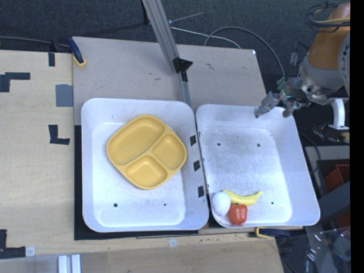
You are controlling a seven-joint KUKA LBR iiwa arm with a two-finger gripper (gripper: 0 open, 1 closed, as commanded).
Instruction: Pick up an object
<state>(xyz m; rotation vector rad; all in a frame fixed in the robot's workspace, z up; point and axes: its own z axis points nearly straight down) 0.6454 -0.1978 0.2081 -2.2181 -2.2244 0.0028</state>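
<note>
Pincer (274, 106) spread, holding nothing, over the right bin's (296, 152) far rim; curved banana (245, 197), white egg (220, 203), glossy red pepper (238, 213) huddle at its near edge.

Divided plate (147, 151) in left bin (94, 169); egg (220, 203), banana (245, 197), pepper (238, 213) touching at right bin's (284, 169) near-left corner.

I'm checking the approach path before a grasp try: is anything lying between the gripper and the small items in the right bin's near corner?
Nothing visible. The gripper hovers at the right bin's far edge; bare floor separates it from the banana, white ball and red piece.
</note>
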